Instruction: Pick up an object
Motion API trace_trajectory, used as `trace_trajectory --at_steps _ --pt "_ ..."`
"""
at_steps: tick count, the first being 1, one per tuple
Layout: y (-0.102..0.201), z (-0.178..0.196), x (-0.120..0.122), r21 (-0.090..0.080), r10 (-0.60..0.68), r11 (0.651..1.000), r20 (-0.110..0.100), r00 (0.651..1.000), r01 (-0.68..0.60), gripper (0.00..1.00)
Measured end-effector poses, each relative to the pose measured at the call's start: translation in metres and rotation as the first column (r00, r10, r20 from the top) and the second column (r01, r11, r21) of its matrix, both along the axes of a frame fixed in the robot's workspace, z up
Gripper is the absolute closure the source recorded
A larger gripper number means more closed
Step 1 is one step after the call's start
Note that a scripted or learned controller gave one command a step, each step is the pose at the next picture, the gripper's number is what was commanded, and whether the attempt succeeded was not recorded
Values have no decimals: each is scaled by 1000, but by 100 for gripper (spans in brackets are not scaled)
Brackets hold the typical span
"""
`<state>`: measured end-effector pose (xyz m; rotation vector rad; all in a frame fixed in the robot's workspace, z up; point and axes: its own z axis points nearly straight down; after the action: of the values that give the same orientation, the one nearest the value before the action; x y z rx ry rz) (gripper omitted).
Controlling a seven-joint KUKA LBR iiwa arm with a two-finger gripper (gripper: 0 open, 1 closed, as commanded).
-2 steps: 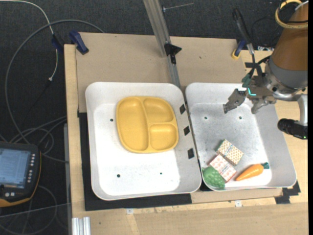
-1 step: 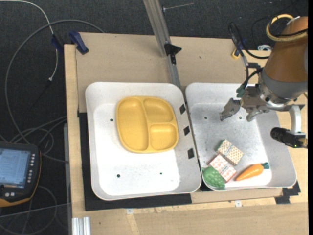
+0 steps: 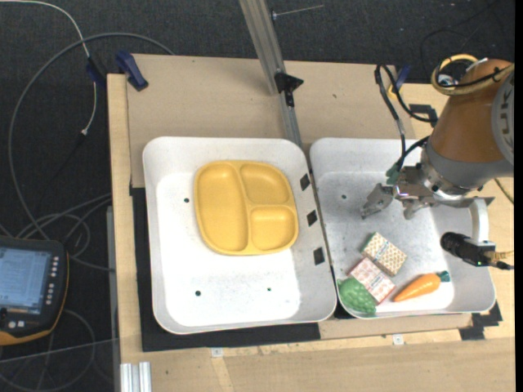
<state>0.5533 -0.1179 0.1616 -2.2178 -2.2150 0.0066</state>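
Nothing is picked up yet. The right bin (image 3: 343, 166) holds the objects at its near edge: toy carrot (image 3: 418, 287), patterned boxes (image 3: 380, 265), green toy (image 3: 356, 296). Above them the claw (image 3: 395, 202) hangs spread wide (holding nothing).

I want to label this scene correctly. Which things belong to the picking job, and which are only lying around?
Belong to the job:
tool
toy carrot
two patterned boxes
green toy
right bin

Just lying about:
yellow divided plate in the left bin
handheld screen
cables
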Motion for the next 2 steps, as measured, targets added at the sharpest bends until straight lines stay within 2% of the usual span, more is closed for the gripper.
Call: trace_trajectory --at_steps 1,2 --pt "0 -62 -7 1 1 1000 -1 1000 -1 0" --pt "0 -47 -4 0 2 1000 9 1000 -2 100"
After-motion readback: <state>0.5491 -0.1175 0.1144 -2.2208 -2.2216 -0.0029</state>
